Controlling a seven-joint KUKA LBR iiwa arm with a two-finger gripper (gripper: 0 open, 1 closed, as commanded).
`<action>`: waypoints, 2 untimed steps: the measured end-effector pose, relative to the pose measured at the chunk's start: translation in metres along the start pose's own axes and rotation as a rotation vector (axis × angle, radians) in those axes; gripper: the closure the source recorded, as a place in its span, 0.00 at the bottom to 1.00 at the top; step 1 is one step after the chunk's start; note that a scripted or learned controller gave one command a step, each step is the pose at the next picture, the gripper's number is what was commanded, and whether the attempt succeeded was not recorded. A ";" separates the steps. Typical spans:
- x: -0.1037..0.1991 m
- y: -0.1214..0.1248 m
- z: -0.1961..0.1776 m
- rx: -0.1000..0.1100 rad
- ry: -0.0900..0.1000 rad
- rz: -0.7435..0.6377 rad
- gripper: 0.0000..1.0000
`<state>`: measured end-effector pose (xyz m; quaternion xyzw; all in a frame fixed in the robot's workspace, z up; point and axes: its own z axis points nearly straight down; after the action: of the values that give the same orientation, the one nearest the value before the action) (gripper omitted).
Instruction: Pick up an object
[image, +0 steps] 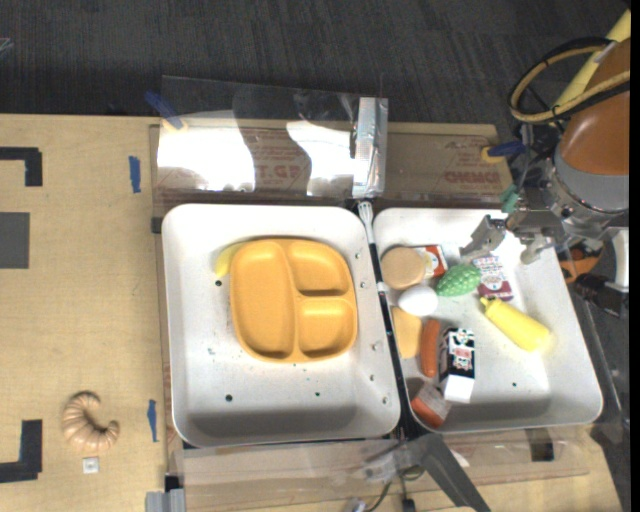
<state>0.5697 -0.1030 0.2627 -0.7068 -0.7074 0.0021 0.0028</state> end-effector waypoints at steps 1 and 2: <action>-0.034 -0.031 0.167 -0.011 -0.002 -0.043 0.00; -0.034 0.078 0.175 -0.008 -0.001 0.036 0.00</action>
<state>0.6468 -0.1366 0.0875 -0.7195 -0.6945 -0.0001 -0.0004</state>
